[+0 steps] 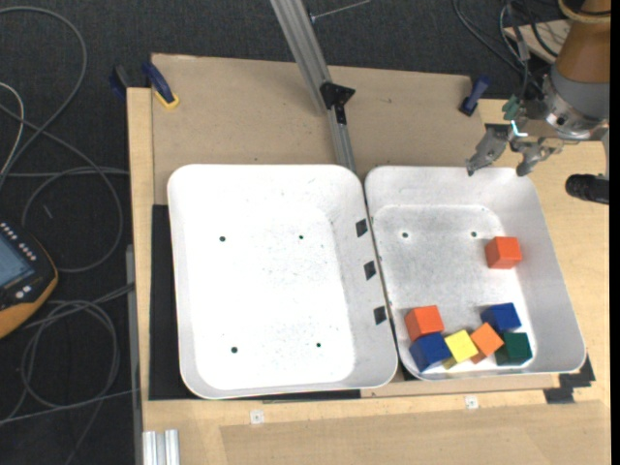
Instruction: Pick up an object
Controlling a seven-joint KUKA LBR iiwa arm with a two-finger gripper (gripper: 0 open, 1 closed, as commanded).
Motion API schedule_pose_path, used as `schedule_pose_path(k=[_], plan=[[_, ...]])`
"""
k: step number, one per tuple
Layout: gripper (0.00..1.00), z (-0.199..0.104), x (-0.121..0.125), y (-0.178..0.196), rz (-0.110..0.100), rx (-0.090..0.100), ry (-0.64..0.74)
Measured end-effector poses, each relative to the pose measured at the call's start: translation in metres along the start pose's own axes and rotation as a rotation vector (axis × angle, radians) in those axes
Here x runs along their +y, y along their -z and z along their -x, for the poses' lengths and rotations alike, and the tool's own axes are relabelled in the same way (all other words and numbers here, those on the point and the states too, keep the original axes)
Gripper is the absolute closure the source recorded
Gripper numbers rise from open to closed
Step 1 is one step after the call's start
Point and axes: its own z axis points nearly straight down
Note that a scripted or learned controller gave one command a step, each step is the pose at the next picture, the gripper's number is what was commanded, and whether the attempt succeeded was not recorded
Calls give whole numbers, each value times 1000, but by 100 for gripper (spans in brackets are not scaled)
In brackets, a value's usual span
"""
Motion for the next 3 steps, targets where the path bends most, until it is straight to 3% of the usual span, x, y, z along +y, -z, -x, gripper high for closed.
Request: schedule_pose_path(k=[1, 3], plan=[[0, 0, 1, 4, 5, -2, 2], [0, -5, -5, -112, -1, 0, 1]])
